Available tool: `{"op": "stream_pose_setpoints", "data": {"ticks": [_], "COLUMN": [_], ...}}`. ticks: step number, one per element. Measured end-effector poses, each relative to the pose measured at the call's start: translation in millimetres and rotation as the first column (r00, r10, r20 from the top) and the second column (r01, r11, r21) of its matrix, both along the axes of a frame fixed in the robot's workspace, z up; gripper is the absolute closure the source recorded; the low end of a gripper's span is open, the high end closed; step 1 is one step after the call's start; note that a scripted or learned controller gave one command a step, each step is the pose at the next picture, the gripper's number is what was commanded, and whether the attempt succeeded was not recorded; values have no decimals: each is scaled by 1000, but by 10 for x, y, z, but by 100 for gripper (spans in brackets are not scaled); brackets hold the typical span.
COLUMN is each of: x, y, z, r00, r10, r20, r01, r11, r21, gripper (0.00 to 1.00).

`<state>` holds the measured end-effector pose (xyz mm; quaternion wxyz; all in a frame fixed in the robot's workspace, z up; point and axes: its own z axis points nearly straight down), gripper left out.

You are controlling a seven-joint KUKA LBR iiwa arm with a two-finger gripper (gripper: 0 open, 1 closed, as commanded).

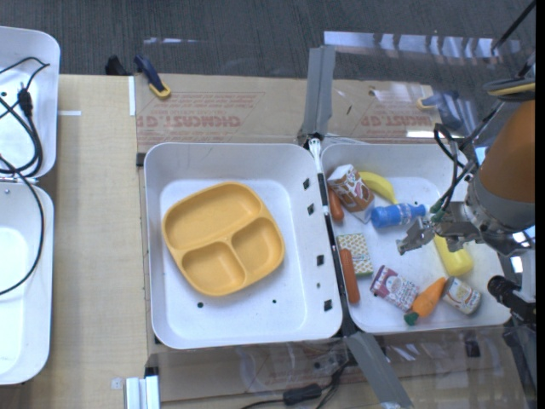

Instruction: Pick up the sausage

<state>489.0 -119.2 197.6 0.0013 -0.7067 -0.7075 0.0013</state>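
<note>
The sausage (350, 277), a long orange-red link, lies lengthwise against the left wall of the right bin (375, 324), just below a cracker pack (356, 253). My gripper (419, 238) hovers over the middle of the right bin, to the right of the sausage and a little farther back, between the blue bottle (394, 216) and a yellow block (454, 259). Its fingers look open with nothing between them. The arm's orange band (513, 156) is at the right edge.
Around the gripper in the right bin lie a banana (380, 186), a carrot (427, 300), a red snack packet (392, 287), a small jar (462, 296), a brown-red cup (351, 189) and a short reddish piece (335, 205). The left bin (162, 228) holds a yellow divided plate (223, 238).
</note>
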Motion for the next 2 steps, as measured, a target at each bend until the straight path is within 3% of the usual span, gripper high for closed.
{"op": "stream_pose_setpoints", "data": {"ticks": [1, 2], "x": [-126, -113], "y": [202, 1069], "z": [-783, -68], "r00": [998, 999], "r10": [-59, -50], "r20": [-1, 2], "r01": [59, 50], "r11": [998, 999], "r21": [0, -1], "gripper": [0, 0]}}
